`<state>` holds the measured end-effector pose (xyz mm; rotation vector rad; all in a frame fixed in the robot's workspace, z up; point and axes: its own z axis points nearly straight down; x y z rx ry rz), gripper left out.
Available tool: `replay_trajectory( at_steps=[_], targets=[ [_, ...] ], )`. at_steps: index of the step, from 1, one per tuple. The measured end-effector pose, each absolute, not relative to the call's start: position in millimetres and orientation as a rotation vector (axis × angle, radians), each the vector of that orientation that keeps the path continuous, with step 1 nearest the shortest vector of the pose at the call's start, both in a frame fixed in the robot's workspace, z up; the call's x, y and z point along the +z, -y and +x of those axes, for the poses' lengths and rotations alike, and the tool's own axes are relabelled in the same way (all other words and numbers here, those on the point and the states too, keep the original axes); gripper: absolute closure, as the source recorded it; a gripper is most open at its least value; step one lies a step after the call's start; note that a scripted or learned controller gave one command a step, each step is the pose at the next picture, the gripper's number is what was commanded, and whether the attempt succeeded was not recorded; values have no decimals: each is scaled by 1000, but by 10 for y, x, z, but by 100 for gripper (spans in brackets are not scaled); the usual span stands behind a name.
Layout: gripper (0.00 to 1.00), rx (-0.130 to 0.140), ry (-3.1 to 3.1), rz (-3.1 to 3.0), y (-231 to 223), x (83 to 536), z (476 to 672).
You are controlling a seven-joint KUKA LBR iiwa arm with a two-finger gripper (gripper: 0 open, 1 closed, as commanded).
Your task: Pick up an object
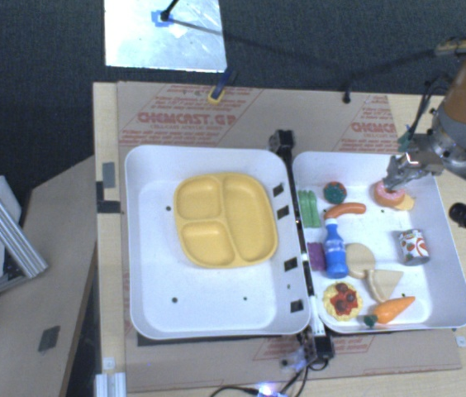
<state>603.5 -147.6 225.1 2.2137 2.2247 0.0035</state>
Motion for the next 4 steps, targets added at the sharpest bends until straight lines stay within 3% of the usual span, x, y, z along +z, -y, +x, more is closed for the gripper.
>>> replay_trajectory(
  at_steps=[2, 3, 4],
  targets=[
    [100, 4, -2231, 2210, 360, 2101, 6164],
    [100, 8, -2233, 2209, -202, 2301, 6225],
    [100, 5, -2229, 2213, -407, 2334, 6267]
  ],
)
